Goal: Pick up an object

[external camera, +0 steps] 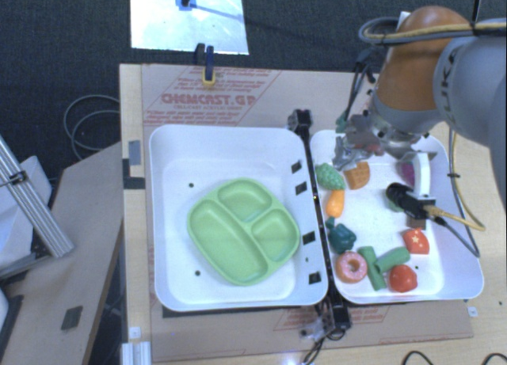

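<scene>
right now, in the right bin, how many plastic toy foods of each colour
green: 4, leafy plastic toy, dark teal lump, two short sticks
orange: 2, tapered carrot, squarish chunk
red: 2, round tomato, wedge
pink: 1, ring doughnut
purple: 1, small piece
total: 10

A green tray (3 compartments) lies in the left white bin, on cardboard.

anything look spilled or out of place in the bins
Nothing stands out. The green plate lies flat in the left bin, and the toy food all sits inside the right bin.
</scene>
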Available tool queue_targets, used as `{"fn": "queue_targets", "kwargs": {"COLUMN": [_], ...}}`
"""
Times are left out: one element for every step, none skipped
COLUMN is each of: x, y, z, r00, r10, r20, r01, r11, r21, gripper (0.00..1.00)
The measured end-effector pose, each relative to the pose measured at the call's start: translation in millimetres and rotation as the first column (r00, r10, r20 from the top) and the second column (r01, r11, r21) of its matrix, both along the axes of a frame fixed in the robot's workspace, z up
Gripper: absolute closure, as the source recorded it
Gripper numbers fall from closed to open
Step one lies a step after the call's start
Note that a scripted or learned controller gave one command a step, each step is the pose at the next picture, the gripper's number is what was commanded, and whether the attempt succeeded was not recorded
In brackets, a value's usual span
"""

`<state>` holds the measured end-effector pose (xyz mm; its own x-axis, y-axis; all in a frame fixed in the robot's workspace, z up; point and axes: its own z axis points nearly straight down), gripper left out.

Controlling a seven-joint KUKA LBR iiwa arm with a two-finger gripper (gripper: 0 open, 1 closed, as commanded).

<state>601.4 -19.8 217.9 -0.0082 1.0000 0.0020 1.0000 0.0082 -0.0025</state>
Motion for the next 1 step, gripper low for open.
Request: {"fn": "queue_targets", "kwargs": {"x": [-35.9], "y": [43.4], "z": [11.8], "r00": [1.0], "r10": [0.0], "r20": [0.001], "r01": [0.0], "r11": [1.0], "r21": [0.0], "gripper": [1.0]}}
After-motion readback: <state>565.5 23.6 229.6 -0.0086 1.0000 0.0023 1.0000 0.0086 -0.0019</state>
